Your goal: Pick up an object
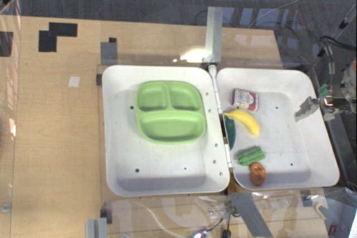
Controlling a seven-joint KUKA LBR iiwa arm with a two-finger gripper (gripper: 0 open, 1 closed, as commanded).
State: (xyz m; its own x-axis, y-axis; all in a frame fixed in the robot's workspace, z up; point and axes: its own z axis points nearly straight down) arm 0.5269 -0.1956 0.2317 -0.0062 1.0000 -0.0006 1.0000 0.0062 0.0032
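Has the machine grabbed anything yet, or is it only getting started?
Only starting. Nothing looks picked up: the banana, small red-and-white packet, green vegetable and brown fruit all lie in the right bin. The claw sits at that bin's right edge, away from them. Reaching and grasping remain.

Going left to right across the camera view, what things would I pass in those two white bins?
Green tray in the left bin → banana → gripper over the right bin's right edge.
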